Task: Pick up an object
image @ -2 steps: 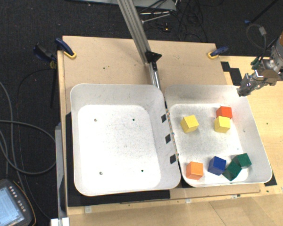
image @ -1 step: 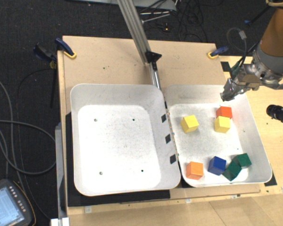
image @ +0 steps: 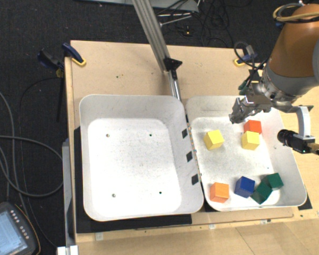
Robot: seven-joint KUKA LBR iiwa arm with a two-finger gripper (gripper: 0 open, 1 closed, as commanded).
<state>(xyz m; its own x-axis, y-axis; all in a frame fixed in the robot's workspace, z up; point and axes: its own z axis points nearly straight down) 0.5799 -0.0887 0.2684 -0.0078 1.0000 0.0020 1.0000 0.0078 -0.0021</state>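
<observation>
**Arm hanging over the right bin, nothing picked yet**

Nearest to the camera, along the front edge of the right bin (image: 292, 169), four blocks are lying in a row: an orange block (image: 219, 191), a blue block (image: 245, 186), and two green blocks (image: 261, 192) (image: 275, 181) that are touching each other. The blue one is sitting just beside the darker green one.

A little further, in the middle of the same bin, two yellow blocks are lying apart from each other: one (image: 214, 139) near the bin's left wall, the other (image: 250, 140) more to the right. Just behind this second one, and touching it, a red-orange block (image: 253, 126) is lying.

The gripper (image: 239, 113) is hanging just beside this red-orange block, at the back of the bin. It is dark and small here, so I cannot tell how the fingers are standing, and I am seeing no block between them.

The left bin (image: 90, 142) is standing beside on the table (image: 122, 68).

As I am judging it, the step in hand is the approach: the arm is choosing a target. The red-orange block and the yellow one by it are the closest candidates. The next move is asking for centring over one block and going down straight, because these two are touching and the fingers could push the neighbour.
</observation>
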